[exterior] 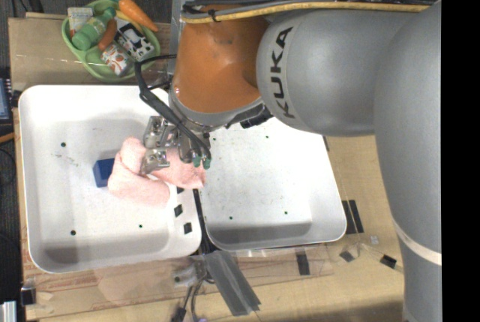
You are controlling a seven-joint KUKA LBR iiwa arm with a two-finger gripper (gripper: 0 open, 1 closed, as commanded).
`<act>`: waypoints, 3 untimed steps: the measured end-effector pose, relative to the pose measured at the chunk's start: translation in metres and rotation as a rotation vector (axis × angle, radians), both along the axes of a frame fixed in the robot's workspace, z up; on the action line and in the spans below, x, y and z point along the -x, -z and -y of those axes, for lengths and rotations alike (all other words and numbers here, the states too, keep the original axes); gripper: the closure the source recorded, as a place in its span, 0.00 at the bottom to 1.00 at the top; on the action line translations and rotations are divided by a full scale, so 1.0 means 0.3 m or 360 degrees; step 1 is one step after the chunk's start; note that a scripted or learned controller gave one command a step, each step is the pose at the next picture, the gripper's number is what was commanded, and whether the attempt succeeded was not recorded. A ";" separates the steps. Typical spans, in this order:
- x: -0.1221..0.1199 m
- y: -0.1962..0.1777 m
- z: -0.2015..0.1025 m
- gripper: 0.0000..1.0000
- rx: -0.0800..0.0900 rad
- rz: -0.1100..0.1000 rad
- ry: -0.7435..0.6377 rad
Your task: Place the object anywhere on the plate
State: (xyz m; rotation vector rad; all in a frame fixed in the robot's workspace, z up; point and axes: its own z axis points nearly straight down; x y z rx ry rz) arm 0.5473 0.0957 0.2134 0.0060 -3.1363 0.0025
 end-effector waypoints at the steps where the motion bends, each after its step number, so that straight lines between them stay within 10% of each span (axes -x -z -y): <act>1: 0.088 0.014 -0.134 1.00 0.0000 0.0001 -0.0007; 2: 0.173 -0.028 -0.279 1.00 0.0001 0.0002 -0.0010; 3: 0.173 -0.028 -0.278 0.00 0.0001 0.0003 -0.0009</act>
